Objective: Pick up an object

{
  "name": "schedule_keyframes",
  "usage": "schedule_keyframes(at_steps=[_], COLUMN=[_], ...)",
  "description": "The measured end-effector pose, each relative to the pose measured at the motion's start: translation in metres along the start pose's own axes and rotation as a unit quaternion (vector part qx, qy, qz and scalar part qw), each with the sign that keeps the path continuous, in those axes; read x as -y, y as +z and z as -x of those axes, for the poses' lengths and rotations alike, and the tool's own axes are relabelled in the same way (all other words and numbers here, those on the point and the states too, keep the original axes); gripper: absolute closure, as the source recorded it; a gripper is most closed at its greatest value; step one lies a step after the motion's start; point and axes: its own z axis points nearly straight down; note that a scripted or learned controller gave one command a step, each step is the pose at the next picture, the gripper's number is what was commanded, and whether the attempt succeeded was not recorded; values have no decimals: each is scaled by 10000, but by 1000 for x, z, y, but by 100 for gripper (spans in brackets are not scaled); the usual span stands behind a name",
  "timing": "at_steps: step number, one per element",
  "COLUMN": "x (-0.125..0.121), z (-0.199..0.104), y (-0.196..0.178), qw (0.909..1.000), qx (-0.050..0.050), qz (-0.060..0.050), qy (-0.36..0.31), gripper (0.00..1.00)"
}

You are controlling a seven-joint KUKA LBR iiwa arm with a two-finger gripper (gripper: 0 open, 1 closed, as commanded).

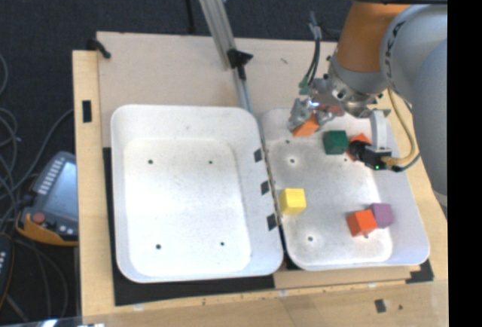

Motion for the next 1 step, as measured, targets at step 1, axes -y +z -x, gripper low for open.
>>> schedule_keyframes(at_steps=[1], x=[-8], z=[-80], y=[-18], qw=[10000], qx=[-5], qz=[-35], qy=[-5], gripper=[100])
